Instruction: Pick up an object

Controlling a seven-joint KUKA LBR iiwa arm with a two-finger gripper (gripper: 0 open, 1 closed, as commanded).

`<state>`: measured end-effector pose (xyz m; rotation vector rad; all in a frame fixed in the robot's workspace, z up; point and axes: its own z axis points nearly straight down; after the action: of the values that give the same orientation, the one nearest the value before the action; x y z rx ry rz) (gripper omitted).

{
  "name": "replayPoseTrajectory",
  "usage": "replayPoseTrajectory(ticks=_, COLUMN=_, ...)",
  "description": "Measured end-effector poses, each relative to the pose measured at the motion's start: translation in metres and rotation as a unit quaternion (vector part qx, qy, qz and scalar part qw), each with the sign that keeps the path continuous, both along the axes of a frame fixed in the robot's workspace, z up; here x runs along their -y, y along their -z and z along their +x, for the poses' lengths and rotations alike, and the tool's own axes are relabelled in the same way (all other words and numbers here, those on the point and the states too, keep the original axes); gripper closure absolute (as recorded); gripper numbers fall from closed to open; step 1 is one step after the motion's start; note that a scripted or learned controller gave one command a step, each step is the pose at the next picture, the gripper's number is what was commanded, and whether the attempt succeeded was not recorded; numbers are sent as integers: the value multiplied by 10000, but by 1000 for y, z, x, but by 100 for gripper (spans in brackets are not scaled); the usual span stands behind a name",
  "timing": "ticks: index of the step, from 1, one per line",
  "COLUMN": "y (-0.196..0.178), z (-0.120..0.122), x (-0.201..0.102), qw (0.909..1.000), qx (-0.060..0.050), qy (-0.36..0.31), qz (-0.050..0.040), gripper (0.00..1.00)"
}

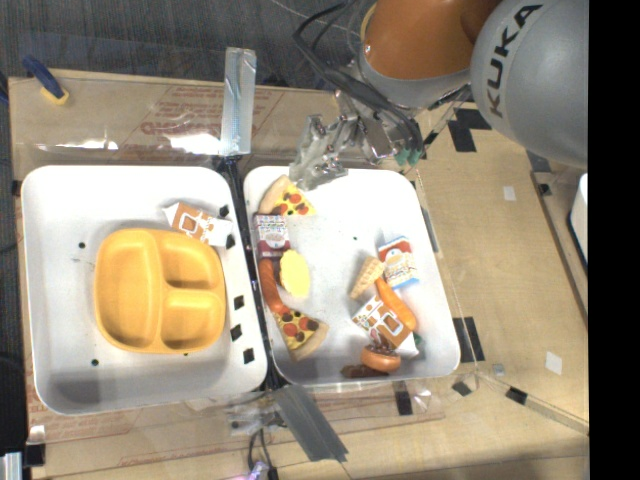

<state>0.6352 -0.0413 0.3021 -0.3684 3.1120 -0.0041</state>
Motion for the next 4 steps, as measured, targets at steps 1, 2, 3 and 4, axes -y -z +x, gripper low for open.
replayPoseTrajectory(ticks=1, y=25, z=-75, x=-70, qw=9999, qx=-41, qy=-161, qz=14, gripper=100)
replayPoseTrajectory(ticks=2, y=78, z=-89, x=-107, qw=9997, qx=-54, qy=-240, qz=11, gripper=100)
replayPoseTrajectory(ticks=3, y=-6, z=-65, x=-11, qw=9995, qx=8, qy=319, qz=-4, gripper=100)
replayPoseTrajectory(ticks=4, y=-48, z=-15, x=78, qw=10000, qx=-12, qy=76, qz=-10, gripper=100)
